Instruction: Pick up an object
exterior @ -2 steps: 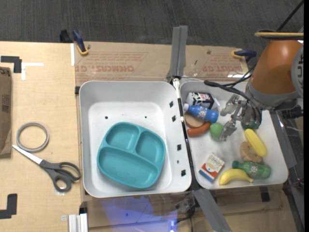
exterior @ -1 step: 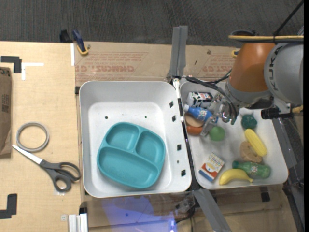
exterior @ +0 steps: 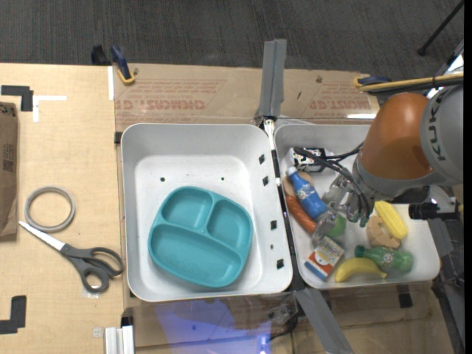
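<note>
Toys are lying jumbled in the right bin [exterior: 420, 275], so the gripper [exterior: 341, 211] is hovering low among them, its grasp impossible to tell.

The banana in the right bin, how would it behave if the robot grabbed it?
The banana looks like smooth plastic, so probably light, stiff and somewhat slippery. Its curve may make it rock or spin when nudged, and the green bottle touching it could shift too.

arm: reaches in from right, wrist bent down | tool [exterior: 341, 206]: lowered, pointing left
</note>
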Robot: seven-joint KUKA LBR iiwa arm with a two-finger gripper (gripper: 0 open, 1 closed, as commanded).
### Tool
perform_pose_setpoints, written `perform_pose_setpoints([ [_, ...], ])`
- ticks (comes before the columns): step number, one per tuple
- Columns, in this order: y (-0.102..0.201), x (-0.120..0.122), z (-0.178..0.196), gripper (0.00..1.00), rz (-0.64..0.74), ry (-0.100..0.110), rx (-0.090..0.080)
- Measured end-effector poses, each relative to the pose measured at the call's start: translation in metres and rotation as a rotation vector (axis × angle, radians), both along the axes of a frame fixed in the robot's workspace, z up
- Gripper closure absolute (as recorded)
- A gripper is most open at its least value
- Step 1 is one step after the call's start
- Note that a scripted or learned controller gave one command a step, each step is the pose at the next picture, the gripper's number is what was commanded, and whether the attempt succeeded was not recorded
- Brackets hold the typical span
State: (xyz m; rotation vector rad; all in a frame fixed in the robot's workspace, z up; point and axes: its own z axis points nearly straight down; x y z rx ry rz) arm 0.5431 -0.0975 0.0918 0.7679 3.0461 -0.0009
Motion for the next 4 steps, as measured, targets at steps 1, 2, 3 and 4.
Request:
perform_pose_setpoints([
  [1,0.004,-0.02,0.0,0.0,-0.169,0.0,0.001],
  [2,0.001,-0.065,0.0,0.0,-0.313,-0.002,0.001],
  [3,0.001,-0.063,0.009,1.0,-0.312,-0.005,0.001],
  [4,0.0,-0.021,0.0,1.0,-0.384,0.0,-0.001],
])
